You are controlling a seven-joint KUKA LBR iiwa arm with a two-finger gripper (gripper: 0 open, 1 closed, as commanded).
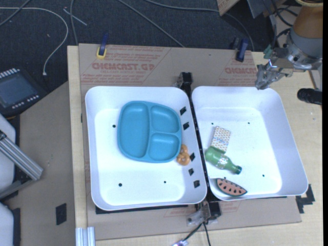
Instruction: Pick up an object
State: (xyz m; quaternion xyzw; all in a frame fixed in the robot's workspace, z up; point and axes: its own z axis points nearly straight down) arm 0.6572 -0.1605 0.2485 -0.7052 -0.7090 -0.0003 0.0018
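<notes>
Right bin (266, 111) contents: one green bottle (222, 159), one patterned packet (221, 137), one watermelon slice (230, 187).
Left of it: one blue tray (148, 131), one orange piece (183, 157).
Gripper (264, 80): above its far rim, nothing visibly held; jaw opening unclear.

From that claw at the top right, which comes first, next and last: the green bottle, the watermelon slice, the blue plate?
Measured from the gripper, above the right bin's far corner:
1. Green bottle, in the right bin, toward its left side.
2. Watermelon slice, at the right bin's near edge, just beyond the bottle.
3. Blue plate, across in the left bin.
</notes>
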